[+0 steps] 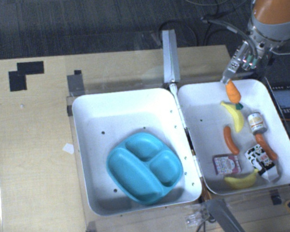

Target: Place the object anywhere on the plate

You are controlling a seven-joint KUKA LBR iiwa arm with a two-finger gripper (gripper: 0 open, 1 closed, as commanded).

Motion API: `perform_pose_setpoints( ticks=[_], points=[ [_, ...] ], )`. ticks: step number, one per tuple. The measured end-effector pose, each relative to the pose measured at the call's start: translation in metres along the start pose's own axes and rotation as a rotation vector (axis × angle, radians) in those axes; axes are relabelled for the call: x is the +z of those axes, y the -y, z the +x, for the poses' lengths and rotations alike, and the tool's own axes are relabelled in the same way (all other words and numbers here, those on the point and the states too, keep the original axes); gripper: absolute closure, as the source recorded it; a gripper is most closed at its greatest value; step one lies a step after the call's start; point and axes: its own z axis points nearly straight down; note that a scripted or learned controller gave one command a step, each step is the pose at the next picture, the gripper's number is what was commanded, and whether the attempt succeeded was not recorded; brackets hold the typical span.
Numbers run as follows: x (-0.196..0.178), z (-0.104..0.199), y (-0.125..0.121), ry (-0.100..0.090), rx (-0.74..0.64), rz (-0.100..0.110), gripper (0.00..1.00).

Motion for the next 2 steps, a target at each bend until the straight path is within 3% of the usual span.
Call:
perform_pose_setpoints(
  ticks=[1, 2],
  points=[
    [-0.047, 0.003, -0.005, 0.001, 0.266, 0.000, 1.00],
    [0.020, -0.036, 0.010, 0.000, 0.255, 0.002, 1.00]
  ],
)
